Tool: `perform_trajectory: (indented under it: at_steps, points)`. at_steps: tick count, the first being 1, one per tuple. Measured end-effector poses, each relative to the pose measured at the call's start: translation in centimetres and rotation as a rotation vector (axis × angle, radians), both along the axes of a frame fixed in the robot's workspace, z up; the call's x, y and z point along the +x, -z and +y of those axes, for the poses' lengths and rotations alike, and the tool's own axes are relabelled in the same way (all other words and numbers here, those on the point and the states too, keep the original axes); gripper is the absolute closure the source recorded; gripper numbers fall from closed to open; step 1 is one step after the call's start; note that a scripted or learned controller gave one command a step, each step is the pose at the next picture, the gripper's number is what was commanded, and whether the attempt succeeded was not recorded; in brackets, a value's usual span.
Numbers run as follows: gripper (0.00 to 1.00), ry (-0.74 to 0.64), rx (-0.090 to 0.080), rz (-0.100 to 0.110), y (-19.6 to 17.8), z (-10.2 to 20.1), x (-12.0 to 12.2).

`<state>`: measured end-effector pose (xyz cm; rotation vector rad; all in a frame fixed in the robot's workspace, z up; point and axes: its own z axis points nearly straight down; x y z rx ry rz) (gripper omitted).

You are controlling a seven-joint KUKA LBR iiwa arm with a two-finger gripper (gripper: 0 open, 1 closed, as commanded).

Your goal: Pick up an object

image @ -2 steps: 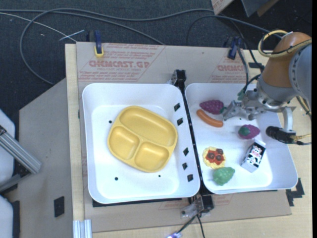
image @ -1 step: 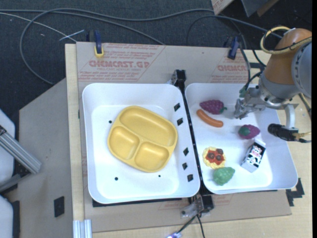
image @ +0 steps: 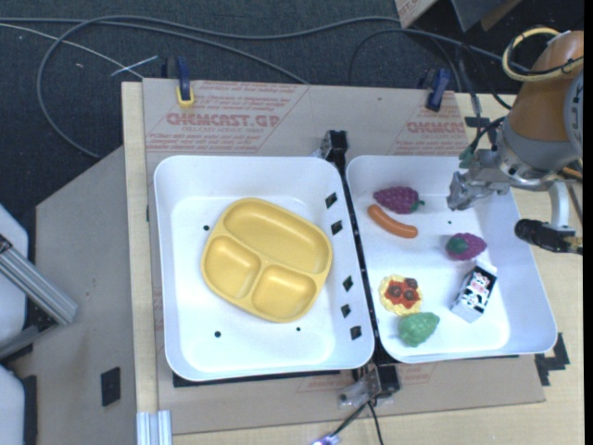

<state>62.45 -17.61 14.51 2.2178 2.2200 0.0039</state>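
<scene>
The right bin [image: 528, 327] holds several toy foods. A purple grape bunch [image: 397, 197] lies at its back left, with an orange hot dog [image: 393, 222] just in front of it. A smaller purple bunch [image: 466, 245] sits mid-bin, a pizza slice [image: 401, 293] and a green broccoli piece [image: 418, 327] lie near the front, and a small black-and-white carton [image: 474, 291] leans at the front right. My gripper [image: 461, 196] hangs over the bin's back right, above and right of the large grape bunch. Nothing shows between its tips.
The left bin [image: 176, 276] carries a yellow divided plate [image: 267, 259]. Black clips line the divider between the bins. Blue clamps [image: 183, 80] hold the cardboard base at the back. Cables trail across the dark floor behind the bench.
</scene>
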Motion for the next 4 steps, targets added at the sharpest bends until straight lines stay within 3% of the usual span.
perform_trajectory:
  at_steps: [2, 3, 4]
  points:
    - [1.00, -0.001, -0.002, -0.003, -10.4, -0.4, 0.5]
    - [1.00, -0.005, 0.003, 0.005, -10.2, 5.0, 1.1]
    - [1.00, -0.004, 0.003, 0.006, -10.8, 10.7, -0.2]
